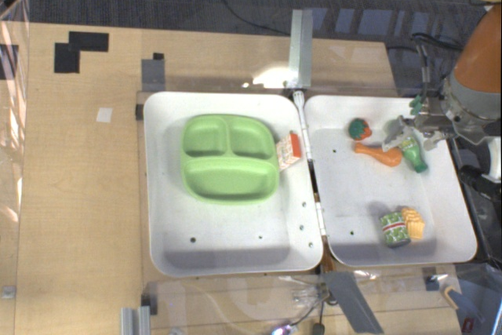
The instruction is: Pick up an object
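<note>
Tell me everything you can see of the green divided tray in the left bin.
The green divided tray is a rounded rectangle, plastic by its look, light green and matte. Raised ridges split it into three compartments: two smaller ones on the far side, one long one on the near side. It lies flat and upright on the left bin, toward the far half. A small orange-and-white packet sits at its right edge, apparently touching.

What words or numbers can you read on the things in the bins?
None can be read.
The small packet beside the green tray has red and white print, too blurred to read.
The little can in the right bin has a green, red and white label, too small to read.
The green bottle near the gripper shows no clear writing.
</note>
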`<control>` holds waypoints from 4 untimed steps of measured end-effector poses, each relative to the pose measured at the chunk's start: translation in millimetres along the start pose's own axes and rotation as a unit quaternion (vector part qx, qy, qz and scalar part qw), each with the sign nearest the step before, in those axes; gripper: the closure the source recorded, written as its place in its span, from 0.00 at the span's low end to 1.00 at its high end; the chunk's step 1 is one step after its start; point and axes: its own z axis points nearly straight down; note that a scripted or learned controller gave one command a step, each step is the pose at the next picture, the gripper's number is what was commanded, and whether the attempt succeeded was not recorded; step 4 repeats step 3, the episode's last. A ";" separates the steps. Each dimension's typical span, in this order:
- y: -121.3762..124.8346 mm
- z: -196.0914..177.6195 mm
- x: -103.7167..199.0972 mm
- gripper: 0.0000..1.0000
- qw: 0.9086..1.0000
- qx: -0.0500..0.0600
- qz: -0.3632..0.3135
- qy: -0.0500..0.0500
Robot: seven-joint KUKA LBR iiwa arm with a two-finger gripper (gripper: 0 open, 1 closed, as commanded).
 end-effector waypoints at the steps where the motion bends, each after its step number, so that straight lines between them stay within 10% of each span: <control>1: 55.5 118.1 10.9 0.00 0.999 -0.002 -0.051 0.000; 2: 57.6 109.3 10.6 1.00 0.999 -0.003 -0.052 0.000; 3: 93.7 27.8 121.2 1.00 1.000 -0.002 -0.015 0.000; 4: 93.7 27.8 121.2 1.00 1.000 -0.002 -0.015 0.000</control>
